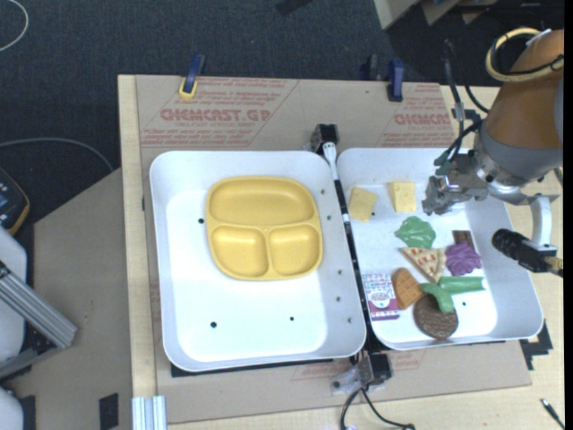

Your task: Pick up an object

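The end effector hangs over the upper right part of the right bin, just beside a pale yellow cheese-like square. Whether its fingers stand apart or together cannot be told from the camera view; nothing is seen between them, so no object is judged to be held.

Candidate objects all lie in the right bin: a second yellow square near the bin divider, a green leafy piece, a pizza-like slice, a purple grape-like cluster, a green stalk-shaped piece, a brown round piece, an orange-brown piece and a small printed carton. The left bin carries a yellow divided tray.

Risks noted:
- The lower group is crowded, several pieces touching or overlapping. A descent there could catch two items or push one aside.
- The yellow squares appear flat and low; fingers may close above them or slide them along the smooth bin floor.
- The nearest square sits close to the end effector's side, not clearly beneath it. An uncorrected descent could land on its edge and tip it away.
- Cables and fittings trail around the wrist near the bin's right rim; a low approach there risks contact with the rim.
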`<state>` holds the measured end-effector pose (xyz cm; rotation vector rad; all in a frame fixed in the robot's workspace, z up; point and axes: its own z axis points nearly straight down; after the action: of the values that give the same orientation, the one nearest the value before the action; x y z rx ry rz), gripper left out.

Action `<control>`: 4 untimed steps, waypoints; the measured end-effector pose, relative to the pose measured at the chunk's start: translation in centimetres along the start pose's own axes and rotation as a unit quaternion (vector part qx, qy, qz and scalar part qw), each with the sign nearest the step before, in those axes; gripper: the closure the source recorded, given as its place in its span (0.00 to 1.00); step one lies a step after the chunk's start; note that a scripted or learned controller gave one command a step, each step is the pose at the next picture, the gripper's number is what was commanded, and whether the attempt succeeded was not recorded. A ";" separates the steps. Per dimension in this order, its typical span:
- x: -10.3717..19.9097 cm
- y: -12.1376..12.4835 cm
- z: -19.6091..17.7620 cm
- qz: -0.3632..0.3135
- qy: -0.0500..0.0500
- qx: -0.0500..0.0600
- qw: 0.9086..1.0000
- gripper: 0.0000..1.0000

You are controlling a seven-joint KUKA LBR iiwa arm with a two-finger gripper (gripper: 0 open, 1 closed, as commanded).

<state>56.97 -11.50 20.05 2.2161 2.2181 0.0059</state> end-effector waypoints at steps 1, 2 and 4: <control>0.0 0.1 -2.6 0.000 0.000 0.001 1.000 1.00; 4.6 1.6 -3.2 -0.002 0.001 0.001 1.000 1.00; 13.1 5.6 -1.6 -0.002 0.001 0.002 1.000 1.00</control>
<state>62.59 1.65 21.62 2.2141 2.2257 0.0042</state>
